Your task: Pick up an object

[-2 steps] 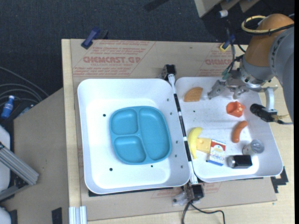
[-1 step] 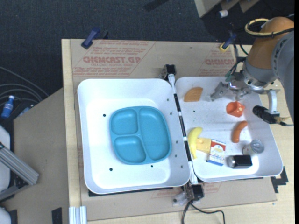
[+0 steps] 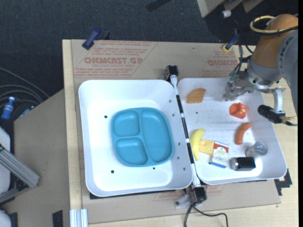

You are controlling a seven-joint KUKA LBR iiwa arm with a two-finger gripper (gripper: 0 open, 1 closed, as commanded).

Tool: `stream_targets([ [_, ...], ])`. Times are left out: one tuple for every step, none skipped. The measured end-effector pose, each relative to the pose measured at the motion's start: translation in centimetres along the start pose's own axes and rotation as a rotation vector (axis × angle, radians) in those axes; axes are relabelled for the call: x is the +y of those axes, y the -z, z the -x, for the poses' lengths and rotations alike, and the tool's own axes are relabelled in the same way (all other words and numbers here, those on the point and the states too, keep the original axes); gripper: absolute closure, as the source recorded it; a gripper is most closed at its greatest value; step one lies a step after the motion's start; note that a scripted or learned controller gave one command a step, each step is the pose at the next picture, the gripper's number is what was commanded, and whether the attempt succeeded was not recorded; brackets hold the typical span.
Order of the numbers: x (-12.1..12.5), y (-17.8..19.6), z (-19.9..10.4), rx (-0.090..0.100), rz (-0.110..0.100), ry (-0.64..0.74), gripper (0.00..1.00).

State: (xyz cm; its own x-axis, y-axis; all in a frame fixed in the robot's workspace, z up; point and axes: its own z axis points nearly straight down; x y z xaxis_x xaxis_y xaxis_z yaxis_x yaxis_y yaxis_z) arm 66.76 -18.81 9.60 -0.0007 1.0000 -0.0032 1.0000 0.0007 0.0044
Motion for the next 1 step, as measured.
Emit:
stream_targets([
  [-0.02,-0.03,-0.01,0.000,-0.001,0.000,0.00],
])
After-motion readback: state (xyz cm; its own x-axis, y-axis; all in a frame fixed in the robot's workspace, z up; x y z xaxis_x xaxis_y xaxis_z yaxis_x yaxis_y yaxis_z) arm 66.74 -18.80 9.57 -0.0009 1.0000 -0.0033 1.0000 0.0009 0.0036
